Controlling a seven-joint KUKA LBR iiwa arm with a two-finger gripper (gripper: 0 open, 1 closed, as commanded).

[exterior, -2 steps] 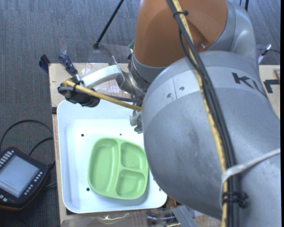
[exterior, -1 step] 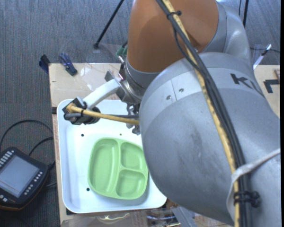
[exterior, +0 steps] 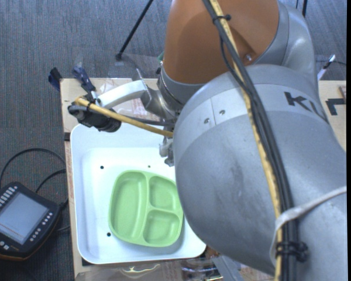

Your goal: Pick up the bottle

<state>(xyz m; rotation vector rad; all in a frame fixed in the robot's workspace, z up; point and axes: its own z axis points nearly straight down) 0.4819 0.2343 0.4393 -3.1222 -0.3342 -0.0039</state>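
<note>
My grey arm with its orange band (exterior: 222, 34) takes up the middle and right of the camera view. It hides the right bin and the right side of the left bin (exterior: 90, 174). Below the wrist, a small part of my gripper (exterior: 167, 150) pokes out over the far right part of the left bin, just above a green plate. The arm covers whatever lies under or beside the gripper.
A green three-compartment plate (exterior: 146, 209) lies in the near half of the left bin. A teach pendant (exterior: 20, 218) sits on the floor to the left of the bench. Tripod legs (exterior: 137, 25) stand behind the bench.
</note>
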